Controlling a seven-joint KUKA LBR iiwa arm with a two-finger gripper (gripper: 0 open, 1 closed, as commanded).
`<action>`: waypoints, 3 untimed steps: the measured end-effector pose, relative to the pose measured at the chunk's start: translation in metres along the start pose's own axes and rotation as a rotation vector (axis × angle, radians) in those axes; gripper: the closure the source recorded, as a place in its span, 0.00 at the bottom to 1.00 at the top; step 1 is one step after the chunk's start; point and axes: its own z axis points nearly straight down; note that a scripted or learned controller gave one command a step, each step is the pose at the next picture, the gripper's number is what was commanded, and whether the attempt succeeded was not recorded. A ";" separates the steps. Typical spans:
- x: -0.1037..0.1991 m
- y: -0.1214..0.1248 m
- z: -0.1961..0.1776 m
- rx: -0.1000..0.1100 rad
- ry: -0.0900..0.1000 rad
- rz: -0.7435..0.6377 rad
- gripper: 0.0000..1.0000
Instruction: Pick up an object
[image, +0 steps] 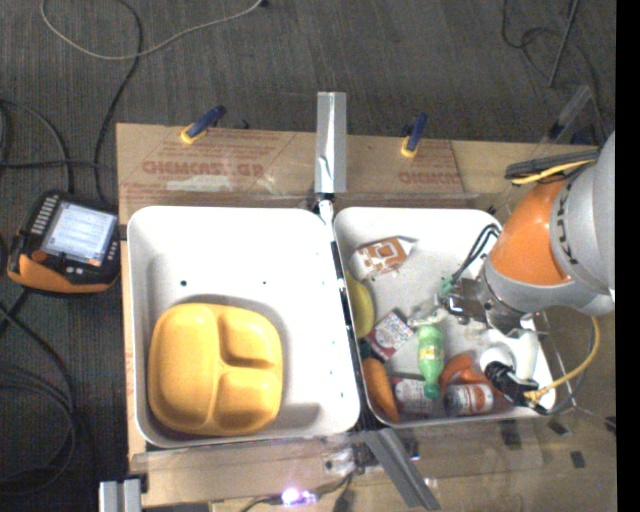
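Rising closest to the lens, the grey arm with its orange band hangs over the right side of the right bin, and its body hides the gripper, so whether it is open or closed cannot be told. Several things lie in that bin, all toward the left and front of the wrist. Nearest is a green bottle, just left of and below the wrist, its long axis running front to back with the cap toward the far side. Beyond it lie a banana along the left wall and a carton farther back. A yellow tray sits in the left bin, well apart. Judging by this, a short leftward, forward shift would suit the bottle.
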 end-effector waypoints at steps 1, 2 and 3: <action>-0.001 0.001 -0.009 0.000 -0.001 0.000 1.00; -0.001 0.001 -0.009 0.000 -0.001 0.000 0.00; -0.043 -0.034 -0.001 -0.002 0.001 -0.026 0.00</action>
